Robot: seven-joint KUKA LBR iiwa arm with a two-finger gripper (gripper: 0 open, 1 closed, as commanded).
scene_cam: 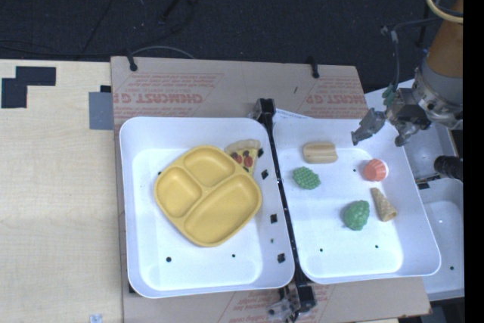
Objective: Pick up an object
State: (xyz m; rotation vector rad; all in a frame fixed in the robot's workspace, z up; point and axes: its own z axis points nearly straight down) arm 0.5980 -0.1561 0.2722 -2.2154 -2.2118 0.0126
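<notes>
while the gripper (386,126) hangs open and empty over the right bin's (423,257) far right corner, the tomato (374,170) lies just below it, nearest of the foods.

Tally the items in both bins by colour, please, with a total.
Yellow: 1, divided plate
Green: 2, round green piece, broccoli-like piece
Tan: 2, bread roll, cone
Orange-red: 1, round fruit
Multicoloured: 1, pizza slice
Total: 7
</notes>
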